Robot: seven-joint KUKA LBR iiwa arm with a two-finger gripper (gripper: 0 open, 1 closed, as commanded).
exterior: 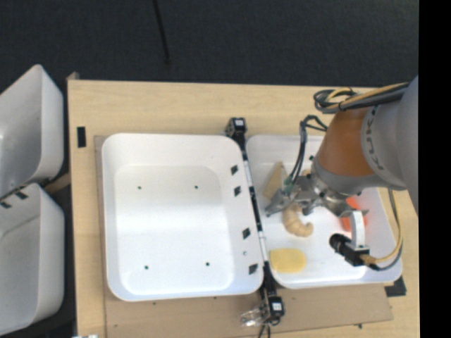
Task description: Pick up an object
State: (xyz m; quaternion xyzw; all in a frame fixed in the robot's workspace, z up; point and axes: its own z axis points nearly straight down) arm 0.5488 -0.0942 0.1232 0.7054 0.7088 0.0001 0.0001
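KUKA iiwa arm with two-finger gripper, overhead view.

The rounded grey metal arm link point(393, 136) carries a broad orange band point(345, 145) above the wrist, followed by a grey wrist collar. Thin black cables loop over the upper link and run down beside the band. The dark metallic two-finger gripper point(290, 201) sits below the collar; a black cylindrical fitting with a white bracket and a yellowish cable hangs alongside.
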